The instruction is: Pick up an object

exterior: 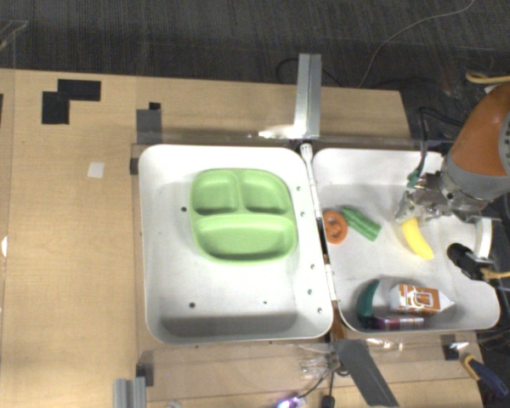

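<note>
two bins: gripper (pixel 415 210) sits over the banana (pixel 417 239) in the right bin (pixel 484 308); can't tell its state.

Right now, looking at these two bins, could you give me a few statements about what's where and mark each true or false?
1. The green divided plate lies in the left bin. True.
2. The banana lies in the left bin. False: it lies in the right bin, just below the gripper.
3. The small carton sits near the right bin's front edge. True.
4. The green plate holds food. False: its compartments are bare.
</note>
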`<state>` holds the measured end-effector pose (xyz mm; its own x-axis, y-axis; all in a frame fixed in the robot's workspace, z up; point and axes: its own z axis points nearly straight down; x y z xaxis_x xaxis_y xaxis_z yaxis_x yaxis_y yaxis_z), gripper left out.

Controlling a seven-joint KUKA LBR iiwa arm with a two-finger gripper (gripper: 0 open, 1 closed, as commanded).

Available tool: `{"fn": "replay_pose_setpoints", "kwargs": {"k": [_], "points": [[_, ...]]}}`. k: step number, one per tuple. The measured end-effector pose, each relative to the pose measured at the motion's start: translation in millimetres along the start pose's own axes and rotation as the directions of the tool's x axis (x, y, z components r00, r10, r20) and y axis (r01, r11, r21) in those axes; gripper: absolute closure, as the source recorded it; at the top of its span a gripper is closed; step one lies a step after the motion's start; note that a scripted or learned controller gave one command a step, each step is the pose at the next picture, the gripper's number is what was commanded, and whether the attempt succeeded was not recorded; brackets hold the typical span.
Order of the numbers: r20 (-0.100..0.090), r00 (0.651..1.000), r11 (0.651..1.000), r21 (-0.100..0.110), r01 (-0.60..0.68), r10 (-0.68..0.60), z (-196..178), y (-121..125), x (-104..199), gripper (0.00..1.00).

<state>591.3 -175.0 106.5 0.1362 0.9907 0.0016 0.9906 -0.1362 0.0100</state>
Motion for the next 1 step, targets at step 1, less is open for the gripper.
{"fn": "replay_pose_setpoints", "kwargs": {"k": [1], "points": [[0.002, 0.991, 0.991, 0.005, -0.134, 0.134, -100.6, 32.0, 99.9, 1.0]]}}
